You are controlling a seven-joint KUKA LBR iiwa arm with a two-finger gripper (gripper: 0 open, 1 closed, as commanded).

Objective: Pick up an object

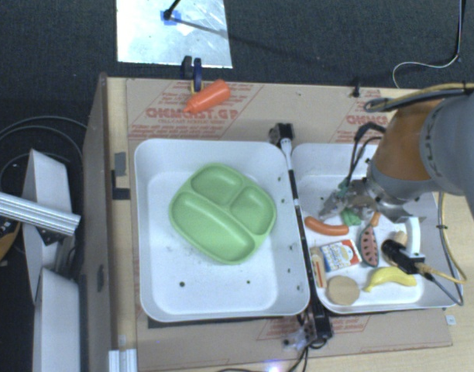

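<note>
Grey arm w/ orange band enters from view's right. The gripper (339, 202) sits low over the right bin (318, 173), near that bin's left wall. Jaw state: cannot tell, since the metal is blurred and no gap is resolvable.

Items ref. jaws:
- Candidate pick obj.: sausage (327, 226), orange-red, lies just below the jaws in view. It is close, but contact can't be confirmed.
- Watermelon slice (368, 245) is near, to lower right of jaws.
- Red-and-white packet (335, 255) is beyond the sausage, on the side away from the jaws.
- Round tan biscuit (343, 289) and yellow banana (390, 278) lie by the bin's near edge, well apart from jaws.
- Left bin (163, 285) is left of jaws, across the divider, and holds a green divided plate (221, 211).
- Carrot (208, 97), orange, lies on the bench outside both bins, well up-left of jaws.
</note>
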